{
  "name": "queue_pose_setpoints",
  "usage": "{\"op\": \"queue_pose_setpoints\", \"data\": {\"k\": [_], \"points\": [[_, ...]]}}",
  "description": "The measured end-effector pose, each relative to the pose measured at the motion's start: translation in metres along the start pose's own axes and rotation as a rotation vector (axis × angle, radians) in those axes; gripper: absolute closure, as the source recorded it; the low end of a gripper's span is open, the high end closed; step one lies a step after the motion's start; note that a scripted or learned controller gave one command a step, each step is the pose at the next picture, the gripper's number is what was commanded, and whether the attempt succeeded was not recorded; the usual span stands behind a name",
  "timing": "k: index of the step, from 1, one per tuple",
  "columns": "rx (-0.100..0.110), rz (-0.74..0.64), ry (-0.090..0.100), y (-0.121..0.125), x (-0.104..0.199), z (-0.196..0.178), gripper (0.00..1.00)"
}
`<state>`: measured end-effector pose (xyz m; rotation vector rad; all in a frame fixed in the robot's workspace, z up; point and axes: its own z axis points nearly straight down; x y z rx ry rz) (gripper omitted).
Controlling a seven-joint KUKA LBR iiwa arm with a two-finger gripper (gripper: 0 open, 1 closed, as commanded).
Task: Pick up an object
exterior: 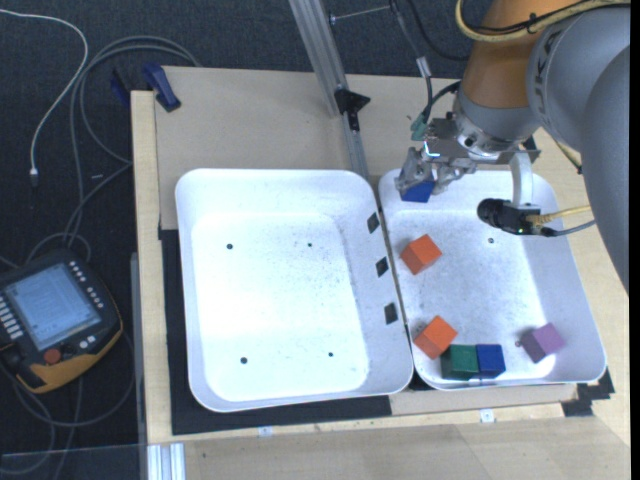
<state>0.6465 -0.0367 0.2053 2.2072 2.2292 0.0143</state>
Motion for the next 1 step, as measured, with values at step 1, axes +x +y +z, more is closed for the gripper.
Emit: {"op": "queue_pose_setpoints", "data": {"k": [1], "points": [[0.015,0.001,0.002,-0.0226,0.1022,0.0038,1.00]]}}
